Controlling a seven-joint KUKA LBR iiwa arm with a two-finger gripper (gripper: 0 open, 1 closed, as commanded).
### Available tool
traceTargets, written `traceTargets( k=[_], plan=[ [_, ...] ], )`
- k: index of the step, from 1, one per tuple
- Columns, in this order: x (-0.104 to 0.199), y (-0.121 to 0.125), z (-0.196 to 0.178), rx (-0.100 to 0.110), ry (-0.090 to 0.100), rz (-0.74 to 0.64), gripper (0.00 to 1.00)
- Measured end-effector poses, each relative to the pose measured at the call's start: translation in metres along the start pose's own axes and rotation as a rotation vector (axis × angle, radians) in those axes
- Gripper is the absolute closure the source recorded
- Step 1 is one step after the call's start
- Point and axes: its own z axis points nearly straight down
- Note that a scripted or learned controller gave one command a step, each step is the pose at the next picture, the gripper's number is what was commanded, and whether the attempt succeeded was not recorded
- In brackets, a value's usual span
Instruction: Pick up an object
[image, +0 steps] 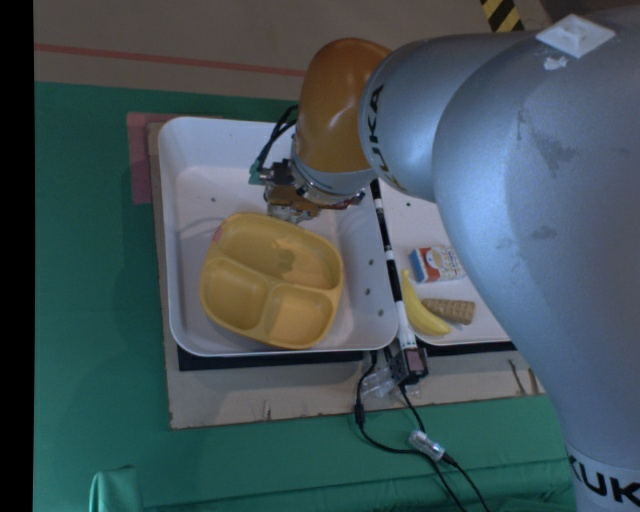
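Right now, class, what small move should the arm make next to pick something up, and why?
Probably lower straight down. The pincer hangs above the far rim of the yellow divided plate in the left bin, and nothing shows between it and the plate.

Yellow divided plate (270, 282) flat in left bin; banana (422, 310), carton (436, 263), cone (449, 310) at right bin's near edge.

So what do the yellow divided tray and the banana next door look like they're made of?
The yellow divided tray looks like moulded plastic: one even colour, rounded compartment walls, soft sheen. The banana in the right bin is probably a plastic toy, smooth and evenly yellow, though real fruit can't be ruled out at this sharpness.
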Motion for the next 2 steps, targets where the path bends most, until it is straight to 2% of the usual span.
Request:
traceTargets(
  k=[1, 2],
  plan=[
    [0.002, -0.055, -0.132, 0.02, 0.011, -0.011, 1.0],
    [0.011, -0.001, -0.012, 0.021, 0.003, -0.009, 1.0]
  ],
)
